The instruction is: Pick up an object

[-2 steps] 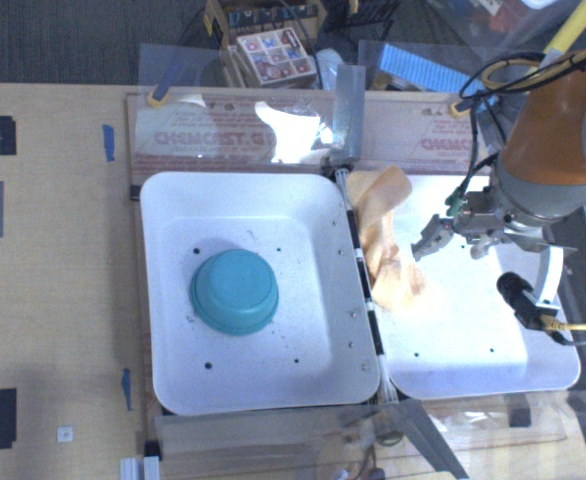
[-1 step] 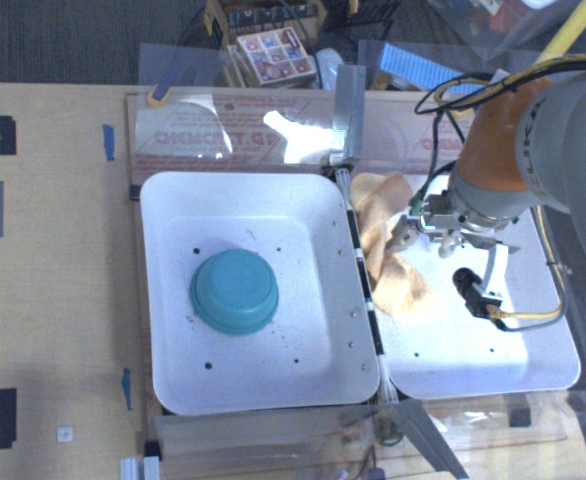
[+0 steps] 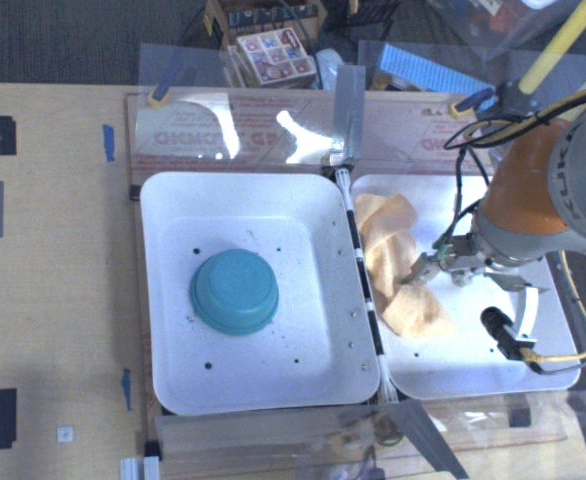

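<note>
A crumpled tan cloth (image 3: pixel 393 263) lies along the left side of the right bin (image 3: pixel 463 368), running from near the back wall to the middle. My gripper (image 3: pixel 415 274) is low over the cloth's middle, reaching in from the right and touching or nearly touching the fabric. A round teal bowl (image 3: pixel 235 290) rests upside down in the middle of the left bin (image 3: pixel 173 218), well away from the gripper.
The two bins meet at a raised divider (image 3: pixel 361 268) just left of the cloth. The arm's orange band (image 3: pixel 528 183) and wrist hang over the right bin's right half. Clutter and a clear panel (image 3: pixel 273 133) stand behind the bins.
</note>
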Motion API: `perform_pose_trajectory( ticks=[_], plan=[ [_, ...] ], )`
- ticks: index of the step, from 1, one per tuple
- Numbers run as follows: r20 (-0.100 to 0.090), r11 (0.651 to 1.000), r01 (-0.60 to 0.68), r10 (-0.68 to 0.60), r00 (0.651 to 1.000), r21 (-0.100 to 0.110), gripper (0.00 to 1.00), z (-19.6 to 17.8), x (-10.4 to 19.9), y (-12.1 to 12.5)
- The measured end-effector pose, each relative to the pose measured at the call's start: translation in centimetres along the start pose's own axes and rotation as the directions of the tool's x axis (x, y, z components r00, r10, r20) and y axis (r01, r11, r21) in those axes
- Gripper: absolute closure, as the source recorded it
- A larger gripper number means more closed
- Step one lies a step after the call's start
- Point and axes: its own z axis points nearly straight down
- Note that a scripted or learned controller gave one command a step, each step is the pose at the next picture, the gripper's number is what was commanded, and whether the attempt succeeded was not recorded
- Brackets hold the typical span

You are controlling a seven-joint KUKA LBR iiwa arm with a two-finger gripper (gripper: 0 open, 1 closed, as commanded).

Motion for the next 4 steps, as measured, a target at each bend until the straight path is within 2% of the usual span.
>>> perform_pose_trajectory(
  ticks=[1,2,3,4],
  plan=[
    [0.003,0.996,0.087,-0.087,0.996,-0.005,0.0,0.0,1.9,-3.2],
    [0.003,0.959,0.284,-0.284,0.959,-0.002,0.0,0.2,1.0,9.3],
    [0.001,0.915,0.403,-0.403,0.915,-0.003,0.0,0.0,1.9,3.5],
    [0.0,0.905,0.426,-0.426,0.905,-0.001,0.0,0.0,0.7,-1.8]
  ],
)
